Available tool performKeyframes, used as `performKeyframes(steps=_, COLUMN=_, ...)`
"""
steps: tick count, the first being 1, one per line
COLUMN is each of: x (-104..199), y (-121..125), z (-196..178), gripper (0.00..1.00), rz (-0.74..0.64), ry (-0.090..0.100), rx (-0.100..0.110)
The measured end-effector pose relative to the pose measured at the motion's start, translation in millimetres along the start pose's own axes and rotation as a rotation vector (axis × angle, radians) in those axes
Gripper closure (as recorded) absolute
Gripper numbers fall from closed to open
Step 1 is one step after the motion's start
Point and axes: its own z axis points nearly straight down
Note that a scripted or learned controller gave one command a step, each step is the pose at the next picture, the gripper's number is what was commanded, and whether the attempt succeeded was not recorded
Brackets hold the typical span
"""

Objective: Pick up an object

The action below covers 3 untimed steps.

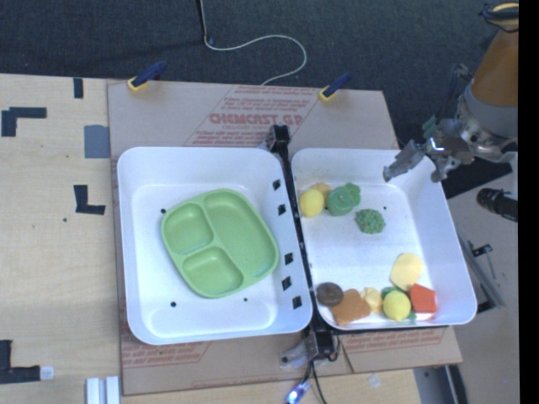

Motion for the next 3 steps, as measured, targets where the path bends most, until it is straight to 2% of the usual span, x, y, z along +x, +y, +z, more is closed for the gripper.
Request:
performKeyframes(steps=1, x=-13, y=-49, z=179, gripper=0.00, rz=0.003, ry=0.001, rx=0.006)
performKeyframes(steps=2, x=-13, y=-45, z=160, gripper=1.00, rz=0.001, ry=-0.001, rx=-0.002)
performKeyframes(steps=3, x=-13, y=-45, z=161, gripper=0.00, rz=0.001, ry=-0.001, rx=-0.002)
